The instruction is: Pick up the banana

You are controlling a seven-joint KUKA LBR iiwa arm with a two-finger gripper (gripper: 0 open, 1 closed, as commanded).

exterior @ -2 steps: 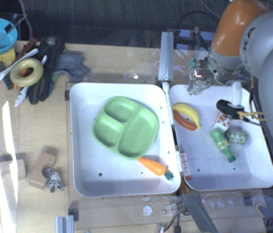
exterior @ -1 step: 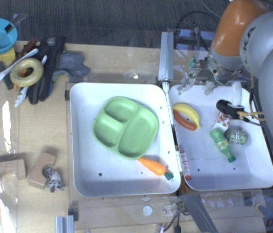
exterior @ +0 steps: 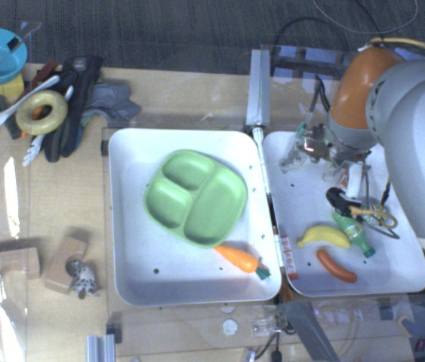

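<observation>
The yellow banana lies in the right bin, near its front left part, curved and free of any contact with the arm. My gripper hangs over the back left part of that bin, well behind the banana and apart from it. The grey arm with its orange band comes in from the right above the bin.
A green bottle lies just right of the banana and a red sausage just in front of it. The left bin holds a green divided plate and a carrot. Loose items clutter the bench at the far left.
</observation>
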